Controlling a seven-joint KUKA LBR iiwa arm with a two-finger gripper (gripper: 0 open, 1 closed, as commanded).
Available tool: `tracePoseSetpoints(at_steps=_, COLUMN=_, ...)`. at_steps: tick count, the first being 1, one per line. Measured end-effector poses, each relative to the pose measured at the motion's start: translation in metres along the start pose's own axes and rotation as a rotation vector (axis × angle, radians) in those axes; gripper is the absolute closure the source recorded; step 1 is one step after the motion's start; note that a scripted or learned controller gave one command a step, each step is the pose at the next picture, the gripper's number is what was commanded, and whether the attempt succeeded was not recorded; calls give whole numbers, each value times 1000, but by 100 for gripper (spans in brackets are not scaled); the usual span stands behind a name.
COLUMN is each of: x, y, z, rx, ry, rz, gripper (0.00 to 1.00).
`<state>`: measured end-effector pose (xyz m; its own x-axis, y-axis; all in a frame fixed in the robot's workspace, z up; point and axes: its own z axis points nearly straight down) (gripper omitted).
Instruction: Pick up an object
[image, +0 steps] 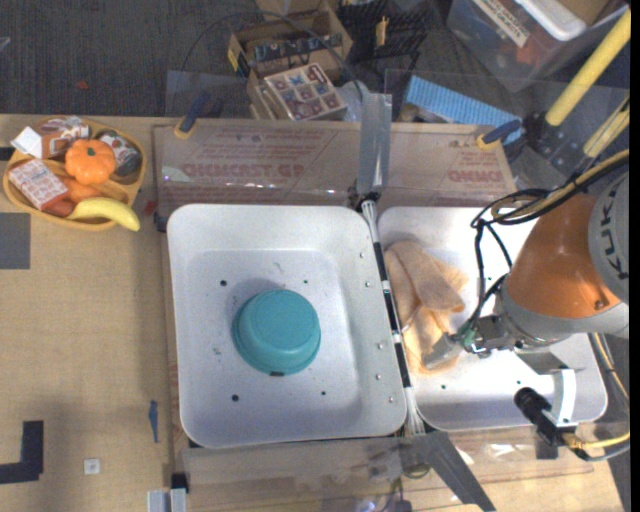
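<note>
gripper (440, 349) down in the right bin (560, 395), right on the floppy tan cloth-like thing (425, 285) along the bin's left wall, can't tell the pincer state, teal bowl (277, 331) upside down mid left bin (200, 250)

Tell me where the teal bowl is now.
The teal bowl lies upside down near the middle of the left bin, apart from its walls.
</note>
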<state>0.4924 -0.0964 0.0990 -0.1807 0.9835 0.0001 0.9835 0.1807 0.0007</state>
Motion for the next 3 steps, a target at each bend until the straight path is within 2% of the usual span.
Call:
tracePoseSetpoints(at_steps=1, x=-2, y=0, z=-10, rx=-2, ry=-1, rz=5, gripper=100)
tracePoseSetpoints(at_steps=2, x=-2, y=-1, z=-10, rx=-2, ry=-1, rz=6, gripper=0)
tracePoseSetpoints(at_steps=3, x=-20, y=72, z=8, rx=-11, ry=-4, rz=23, gripper=0)
